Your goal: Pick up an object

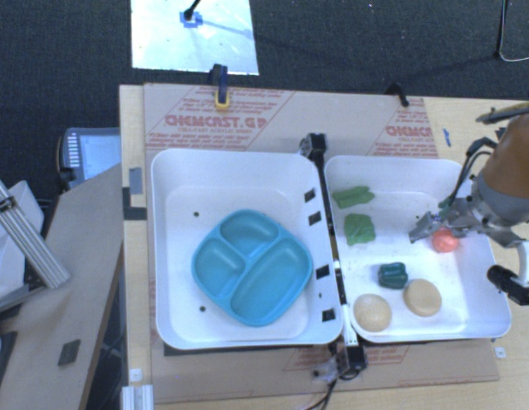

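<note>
Looking down from the one camera view: two white bins sat side by side on the tabletop (132,229). The left bin (174,254) held a blue divided plate (251,267). The right bin (482,319) held the loose items: two green pieces, one near the back (353,196) and one just in front of it (360,228), a dark green pepper (392,274), and two tan rounds at the front, one (373,312) by the divider and one (423,297) further right.

The arm (512,173) reached in from the right, with the end effector (435,227) low over the right bin. A red-orange item (445,243) sat right at its tip, touching or nearly so. I couldn't tell whether that item was between the fingers or just beside them, and the finger opening wasn't readable at this resolution.

Progress, as a judgement: the approach looked done and the red-orange item looked like the target. No lift was evident; it appeared to be down at bin-floor level. What remained was a confirmed grasp and a raise clear of the bin. The other items were well apart from the tip, so interference looked unlikely.
</note>
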You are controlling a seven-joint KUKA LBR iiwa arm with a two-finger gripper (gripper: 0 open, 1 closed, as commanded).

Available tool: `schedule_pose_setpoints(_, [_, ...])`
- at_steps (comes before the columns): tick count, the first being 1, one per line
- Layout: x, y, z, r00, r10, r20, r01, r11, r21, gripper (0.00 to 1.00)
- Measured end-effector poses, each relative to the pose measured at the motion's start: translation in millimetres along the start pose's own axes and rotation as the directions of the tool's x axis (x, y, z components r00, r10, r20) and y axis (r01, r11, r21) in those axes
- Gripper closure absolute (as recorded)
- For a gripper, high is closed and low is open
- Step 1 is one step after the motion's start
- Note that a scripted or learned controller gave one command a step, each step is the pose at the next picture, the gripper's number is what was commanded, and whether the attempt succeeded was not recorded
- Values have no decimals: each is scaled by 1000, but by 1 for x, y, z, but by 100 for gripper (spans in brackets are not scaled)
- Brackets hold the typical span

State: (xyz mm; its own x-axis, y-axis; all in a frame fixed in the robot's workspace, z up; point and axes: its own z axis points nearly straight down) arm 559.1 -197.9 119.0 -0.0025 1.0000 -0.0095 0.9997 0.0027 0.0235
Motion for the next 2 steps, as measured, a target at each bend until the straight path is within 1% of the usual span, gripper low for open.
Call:
schedule_pose_setpoints(1, [2, -5, -3, 1000, 0, -7, 0, 1000, 17, 100])
schedule_pose_setpoints(2, [3, -5, -66, 1000, -1, -7, 2, 1000, 17, 100])
